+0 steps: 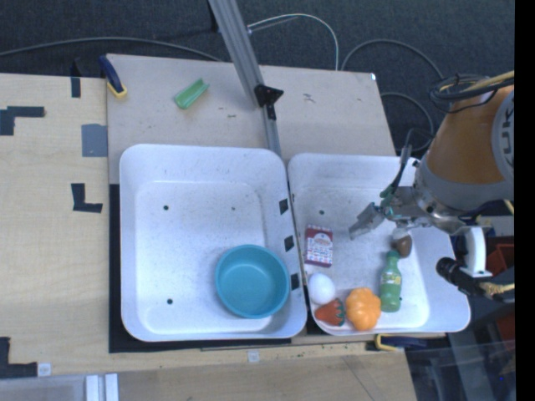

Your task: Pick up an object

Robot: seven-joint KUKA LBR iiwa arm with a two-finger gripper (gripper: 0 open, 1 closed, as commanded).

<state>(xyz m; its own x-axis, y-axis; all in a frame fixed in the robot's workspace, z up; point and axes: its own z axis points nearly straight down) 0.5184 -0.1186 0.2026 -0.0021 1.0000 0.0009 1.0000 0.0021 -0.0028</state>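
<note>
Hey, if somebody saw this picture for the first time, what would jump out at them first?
Probably the blue bowl alone in the left bin. Next, the colourful cluster at the right bin's near edge: orange pumpkin, white egg, green bottle. The pincer hangs above that bin.

Two white bins (134, 224) – one blue bowl (251, 281), one green bottle (390, 282)

Arm (481, 140) cut off at right edge; jaws perhaps blurred.
</note>
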